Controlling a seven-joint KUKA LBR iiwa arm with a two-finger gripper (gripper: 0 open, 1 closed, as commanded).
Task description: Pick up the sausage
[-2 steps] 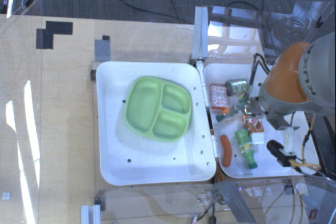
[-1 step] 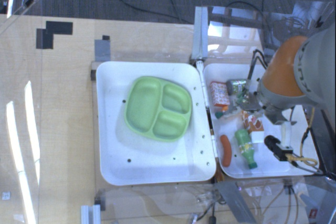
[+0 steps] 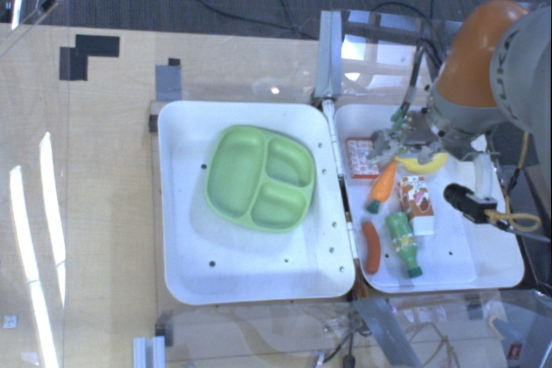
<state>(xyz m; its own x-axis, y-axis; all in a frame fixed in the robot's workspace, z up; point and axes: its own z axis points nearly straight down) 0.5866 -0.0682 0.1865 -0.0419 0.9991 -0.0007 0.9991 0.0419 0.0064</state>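
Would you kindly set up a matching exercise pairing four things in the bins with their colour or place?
Things:
1. sausage
2. carrot
3. bottle
4. divided plate

Descriptions:
A. green, alone in the left bin
B. orange with a green tip
C. reddish, by the right bin's left wall
D. green, lying right of the sausage

Pairs: 1-C, 2-B, 3-D, 4-A

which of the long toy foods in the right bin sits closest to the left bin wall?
The reddish-brown toy sausage, at the right bin's left edge. The orange carrot and green bottle lie further right.
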